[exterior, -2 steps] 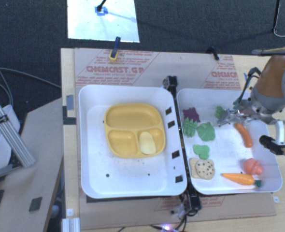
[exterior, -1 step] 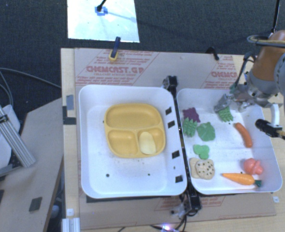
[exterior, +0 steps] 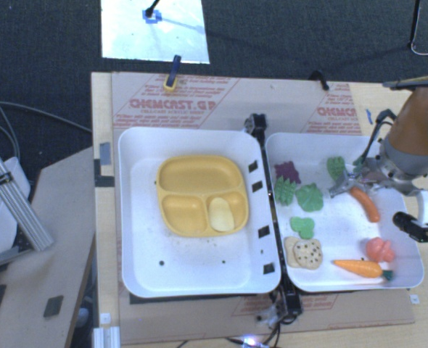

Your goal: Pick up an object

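Jaws (exterior: 353, 185) state unclear, over glossy orange sausage (exterior: 365, 204); smooth yellow sectioned tray (exterior: 199, 194) left

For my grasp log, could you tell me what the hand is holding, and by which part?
It cannot be told: the hand sits at the upper end of the orange sausage, but no grip shows.

Wooden bench (exterior: 104, 122) has a clear protective sheet (exterior: 221, 100) with red lettering on top, and two white bins (exterior: 138, 267) (exterior: 410, 267) sitting side by side on that.
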{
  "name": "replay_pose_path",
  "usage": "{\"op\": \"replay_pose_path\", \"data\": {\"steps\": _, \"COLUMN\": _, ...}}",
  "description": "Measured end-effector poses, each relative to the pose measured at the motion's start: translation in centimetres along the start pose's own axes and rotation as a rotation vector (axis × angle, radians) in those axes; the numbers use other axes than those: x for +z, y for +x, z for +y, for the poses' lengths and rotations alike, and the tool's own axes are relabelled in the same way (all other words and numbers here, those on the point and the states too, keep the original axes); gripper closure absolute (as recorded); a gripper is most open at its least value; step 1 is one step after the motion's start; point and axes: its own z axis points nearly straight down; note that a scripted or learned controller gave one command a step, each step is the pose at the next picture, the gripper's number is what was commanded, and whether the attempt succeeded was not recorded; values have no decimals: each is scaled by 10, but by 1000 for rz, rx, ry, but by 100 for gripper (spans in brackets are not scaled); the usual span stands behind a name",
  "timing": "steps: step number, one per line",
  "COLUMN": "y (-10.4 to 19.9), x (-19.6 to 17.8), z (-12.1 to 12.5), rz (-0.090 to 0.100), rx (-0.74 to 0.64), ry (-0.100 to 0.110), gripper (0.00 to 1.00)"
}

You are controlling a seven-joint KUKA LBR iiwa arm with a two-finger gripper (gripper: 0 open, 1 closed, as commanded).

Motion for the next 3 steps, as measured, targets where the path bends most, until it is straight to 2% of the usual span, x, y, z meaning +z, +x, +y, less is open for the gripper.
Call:
{"op": "replay_pose_path", "data": {"steps": 1, "y": 0, "x": -12, "z": 4, "rz": -2, "rx": -3, "ry": -9, "gripper": 100}}
{"op": "replay_pose_path", "data": {"steps": 3, "y": 1, "x": -33, "z": 6, "rz": -3, "rx": -3, "ry": -15, "gripper": 100}}
